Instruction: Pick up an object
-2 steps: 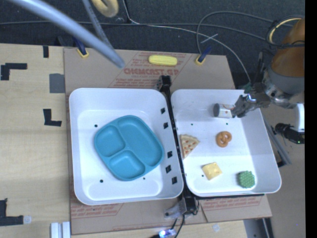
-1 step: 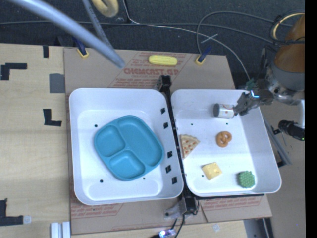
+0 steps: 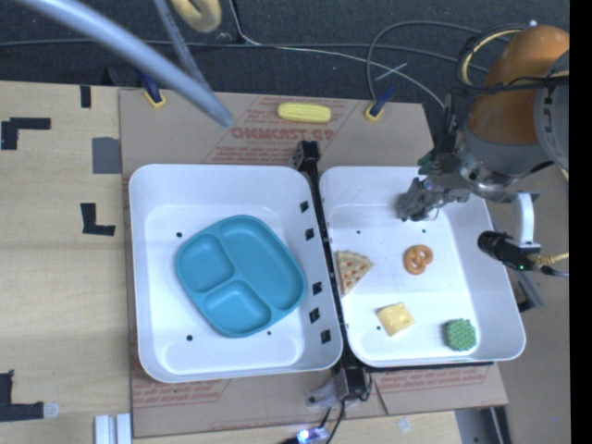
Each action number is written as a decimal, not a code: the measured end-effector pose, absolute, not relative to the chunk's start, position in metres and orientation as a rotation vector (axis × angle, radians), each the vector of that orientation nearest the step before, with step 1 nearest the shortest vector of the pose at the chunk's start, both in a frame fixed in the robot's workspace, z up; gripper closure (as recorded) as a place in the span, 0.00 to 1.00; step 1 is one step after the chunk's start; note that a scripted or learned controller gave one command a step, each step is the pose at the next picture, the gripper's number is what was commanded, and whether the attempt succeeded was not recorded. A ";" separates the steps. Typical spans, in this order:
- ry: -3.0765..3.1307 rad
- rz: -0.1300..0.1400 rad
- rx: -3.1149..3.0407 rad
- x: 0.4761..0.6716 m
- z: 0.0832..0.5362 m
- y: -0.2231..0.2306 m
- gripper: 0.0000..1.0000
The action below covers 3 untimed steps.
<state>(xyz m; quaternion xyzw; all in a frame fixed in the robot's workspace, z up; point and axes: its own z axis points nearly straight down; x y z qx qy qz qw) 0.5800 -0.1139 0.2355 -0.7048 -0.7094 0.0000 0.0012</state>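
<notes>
Camera view, looking down at a slant, takes in two shallow white bins side by side on a cardboard-covered bench. Inside the left bin (image 3: 148, 248) lies a blue divided plate (image 3: 239, 274) with three compartments, set at an angle near the middle. Four small toy food pieces are spread over the floor of the right bin (image 3: 499, 276): a waffle wedge (image 3: 352, 268) close to the divider between the bins, a pretzel (image 3: 417, 260) near the centre, a yellow cheese cube (image 3: 396, 318) toward the front, and a green round piece (image 3: 460, 334) in the front right corner. All four lie apart from one another. Entering from the right, the grey arm (image 3: 518, 109) with its orange band reaches over the rear part of the right bin, and the gripper (image 3: 418, 203) hangs over bare white floor behind the pretzel, touching none of the pieces. Whether its fingers are spread or closed cannot be told from this angle. Beyond the bins, a yellow banana-shaped object (image 3: 303, 112) rests on the cardboard (image 3: 259, 137) near the back edge.
</notes>
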 end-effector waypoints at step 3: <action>-2.226 0.003 -2.212 0.567 0.218 0.049 1.00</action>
